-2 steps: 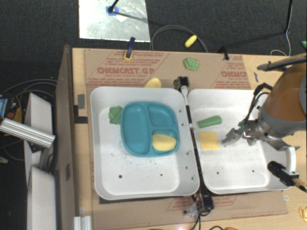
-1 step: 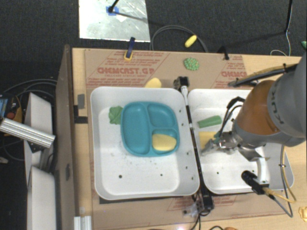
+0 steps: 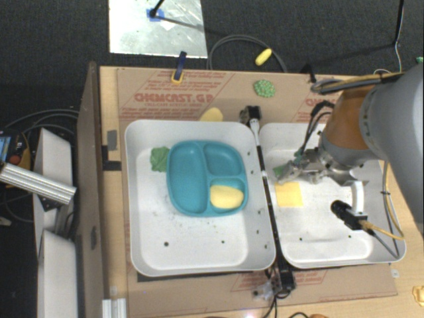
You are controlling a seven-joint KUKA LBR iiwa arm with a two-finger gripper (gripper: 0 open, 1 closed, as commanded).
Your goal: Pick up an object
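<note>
Right bin [image 3: 318, 244], near half bare; toward its left wall a flat yellow square [image 3: 289, 195] lies on the bin floor, close to the divide between the bins; jaws hang low over its far edge, touching or just above, cannot tell which, nor whether they stand apart or together; grey arm [image 3: 381, 111] reaches in from the right; likely target is the yellow square; looks thin and light, probably soft, like a foam or toy slice; lying flat it gives little height to grip, so best taken across two opposite edges with the tips down at the bin floor; may buckle or slide out; left bin [image 3: 199, 250] holds a teal divided plate [image 3: 182, 177], a yellow rounded lump [image 3: 226, 196] in its near right compartment, a green leafy piece [image 3: 159, 158] against the plate's left rim; farther, on the table [image 3: 165, 95], a yellow piece [image 3: 212, 115] just past the left bin's far rim and a small green round thing [image 3: 264, 88] beyond.
</note>
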